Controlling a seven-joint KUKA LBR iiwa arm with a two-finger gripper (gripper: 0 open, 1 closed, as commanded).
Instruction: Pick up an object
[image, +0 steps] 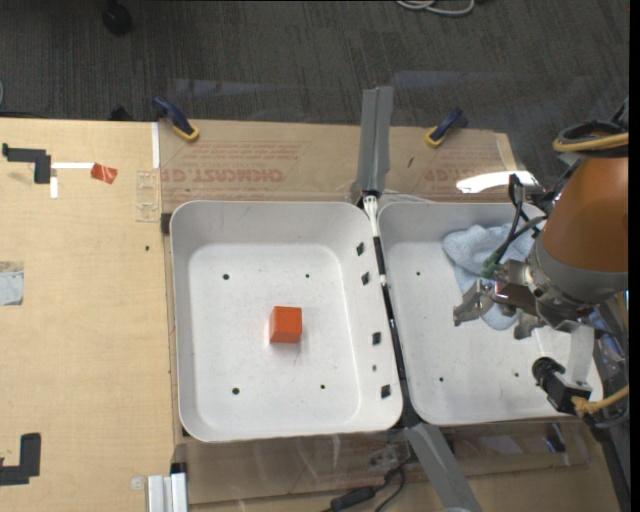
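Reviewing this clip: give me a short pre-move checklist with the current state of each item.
1. Target present: orange block lies in the left bin: ok.
2. Block unobstructed: nothing near it: ok.
3. Hand over the target: it sits over the right bin: not ok.
4. Hand apart from the light blue cloth: they overlap in view: cannot tell.
5. Finger state: cannot tell.

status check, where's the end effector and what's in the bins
End effector over right bin, beside pale blue cloth. Orange block alone in left bin, untouched. Nothing on the block.
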